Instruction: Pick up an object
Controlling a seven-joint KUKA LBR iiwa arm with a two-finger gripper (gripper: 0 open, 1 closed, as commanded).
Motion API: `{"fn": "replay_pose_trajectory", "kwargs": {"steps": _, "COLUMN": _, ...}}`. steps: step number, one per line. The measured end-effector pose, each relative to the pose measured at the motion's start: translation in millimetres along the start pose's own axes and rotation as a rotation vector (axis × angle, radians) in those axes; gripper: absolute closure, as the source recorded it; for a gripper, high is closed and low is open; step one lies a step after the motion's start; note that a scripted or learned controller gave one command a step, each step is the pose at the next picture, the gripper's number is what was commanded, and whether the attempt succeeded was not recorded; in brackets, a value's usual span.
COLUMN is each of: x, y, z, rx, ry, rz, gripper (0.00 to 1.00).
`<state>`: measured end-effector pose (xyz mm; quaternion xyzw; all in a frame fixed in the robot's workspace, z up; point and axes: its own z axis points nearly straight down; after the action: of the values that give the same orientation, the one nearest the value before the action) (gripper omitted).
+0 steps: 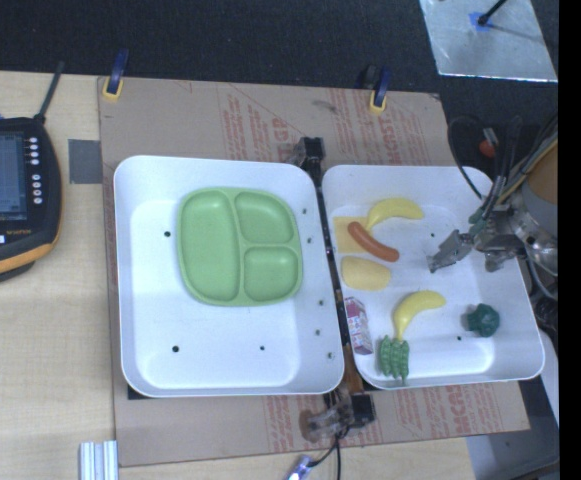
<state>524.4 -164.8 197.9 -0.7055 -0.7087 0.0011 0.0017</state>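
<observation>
The grey two-finger gripper [467,250] is hanging over the right side of the right shallow white bin [515,368], its fingers spreading apart with nothing between them. The arm behind it is running off the frame's edge among dark cables and is hard to make out. Just left of the fingertips a red toy sausage [372,241] is lying between two yellow banana shapes [394,211], while a dark green lump [482,319] is sitting below the gripper. A green divided plate [238,245] is resting in the left white bin [150,368].
</observation>
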Motion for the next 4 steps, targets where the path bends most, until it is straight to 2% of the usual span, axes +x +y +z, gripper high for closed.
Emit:
{"fn": "replay_pose_trajectory", "kwargs": {"steps": 1, "x": 39, "y": -17, "z": 107, "rx": 0.002, "ry": 0.0, "rz": -0.001, "gripper": 0.0}}
{"fn": "replay_pose_trajectory", "kwargs": {"steps": 2, "x": 71, "y": -14, "z": 107, "rx": 0.003, "ry": 0.0, "rz": -0.002, "gripper": 0.0}}
{"fn": "replay_pose_trajectory", "kwargs": {"steps": 3, "x": 71, "y": 56, "z": 106, "rx": -0.002, "ry": 0.0, "rz": 0.002, "gripper": 0.0}}
{"fn": "replay_pose_trajectory", "kwargs": {"steps": 4, "x": 69, "y": 94, "z": 106, "rx": -0.001, "ry": 0.0, "rz": 0.001, "gripper": 0.0}}
